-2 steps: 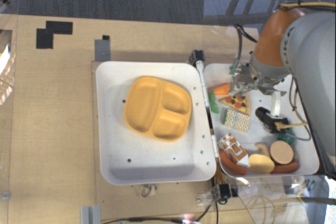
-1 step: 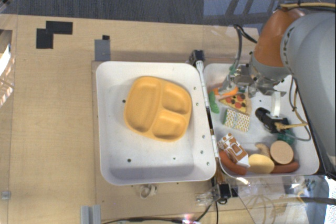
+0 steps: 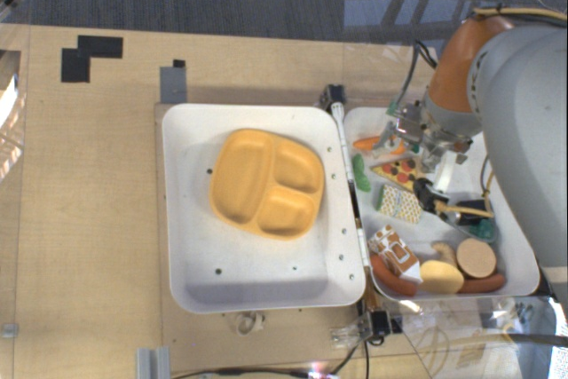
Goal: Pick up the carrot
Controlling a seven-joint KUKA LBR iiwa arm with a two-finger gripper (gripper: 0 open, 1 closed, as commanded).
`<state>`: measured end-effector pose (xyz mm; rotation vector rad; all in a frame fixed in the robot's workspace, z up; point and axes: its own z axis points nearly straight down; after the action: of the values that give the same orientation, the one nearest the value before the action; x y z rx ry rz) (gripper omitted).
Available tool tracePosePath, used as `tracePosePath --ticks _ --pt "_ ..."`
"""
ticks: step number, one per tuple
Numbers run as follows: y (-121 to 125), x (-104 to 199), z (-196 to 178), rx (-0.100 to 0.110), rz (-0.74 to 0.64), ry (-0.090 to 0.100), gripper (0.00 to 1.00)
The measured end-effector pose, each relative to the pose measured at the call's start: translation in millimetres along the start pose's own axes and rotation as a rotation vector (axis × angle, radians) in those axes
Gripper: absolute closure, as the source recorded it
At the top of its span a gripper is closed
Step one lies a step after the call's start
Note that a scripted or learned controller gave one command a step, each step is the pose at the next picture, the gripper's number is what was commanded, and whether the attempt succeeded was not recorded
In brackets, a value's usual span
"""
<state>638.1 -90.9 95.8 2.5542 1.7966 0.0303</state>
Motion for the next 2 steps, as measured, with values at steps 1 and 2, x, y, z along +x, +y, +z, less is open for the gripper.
tracePosePath --ticks 1,2 --pt "2.5 1.1 -12.8 -0.007 -0.008 -0.002 1.0" --pt "1.4 0.8 -11.0 -0.004 -0.009 -0.003 0.0"
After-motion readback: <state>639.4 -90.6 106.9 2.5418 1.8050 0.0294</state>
